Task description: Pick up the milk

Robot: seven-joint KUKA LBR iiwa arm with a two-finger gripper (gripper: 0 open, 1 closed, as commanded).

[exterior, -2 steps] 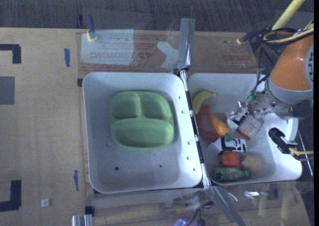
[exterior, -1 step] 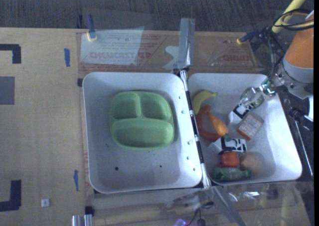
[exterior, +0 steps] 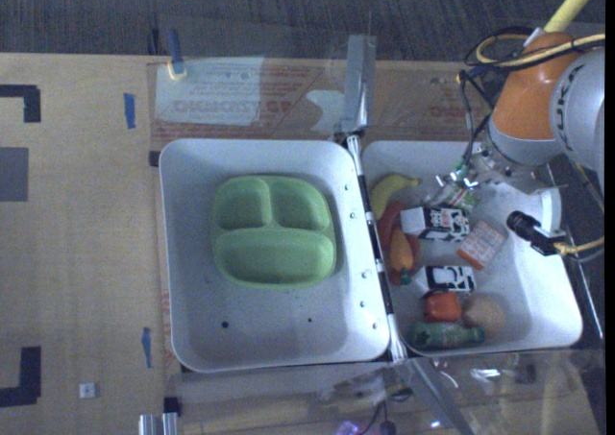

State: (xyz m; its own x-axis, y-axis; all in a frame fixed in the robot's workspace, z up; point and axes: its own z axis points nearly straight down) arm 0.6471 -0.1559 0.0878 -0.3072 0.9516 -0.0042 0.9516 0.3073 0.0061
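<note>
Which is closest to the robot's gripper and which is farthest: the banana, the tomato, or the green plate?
From the gripper in the right bin:
1. Banana, just left of it along that bin's far-left side.
2. Tomato, toward that bin's near edge.
3. Green plate, across the divider in the left bin.

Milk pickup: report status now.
Gripper over right bin's far end, nothing seen held. Milk carton lying just below it, not lifted. Banana, carrot, second carton crowd close.
</note>
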